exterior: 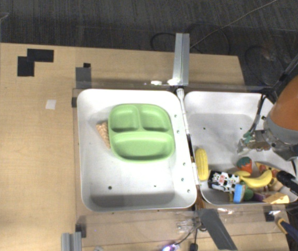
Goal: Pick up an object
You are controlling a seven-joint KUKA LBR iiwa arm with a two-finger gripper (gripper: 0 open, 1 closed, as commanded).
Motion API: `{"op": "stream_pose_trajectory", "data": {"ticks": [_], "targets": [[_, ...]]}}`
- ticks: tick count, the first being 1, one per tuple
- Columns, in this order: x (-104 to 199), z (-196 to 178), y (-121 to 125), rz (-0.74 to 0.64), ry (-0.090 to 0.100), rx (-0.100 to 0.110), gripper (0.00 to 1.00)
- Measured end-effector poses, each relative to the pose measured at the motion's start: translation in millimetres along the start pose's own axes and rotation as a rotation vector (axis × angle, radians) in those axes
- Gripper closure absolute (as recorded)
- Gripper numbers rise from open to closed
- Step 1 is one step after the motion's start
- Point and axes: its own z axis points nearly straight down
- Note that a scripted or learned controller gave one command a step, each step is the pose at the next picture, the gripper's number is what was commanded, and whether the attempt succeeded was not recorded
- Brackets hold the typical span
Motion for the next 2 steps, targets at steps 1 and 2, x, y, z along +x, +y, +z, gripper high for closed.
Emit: {"op": "stream_pose_trajectory", "data": {"ticks": [1, 2], "targets": [[0, 0, 0, 0.0, 0.0, 0.0, 0.0], [27, -53, -38, -0.02, 0.001, 0.013, 0.0]]}}
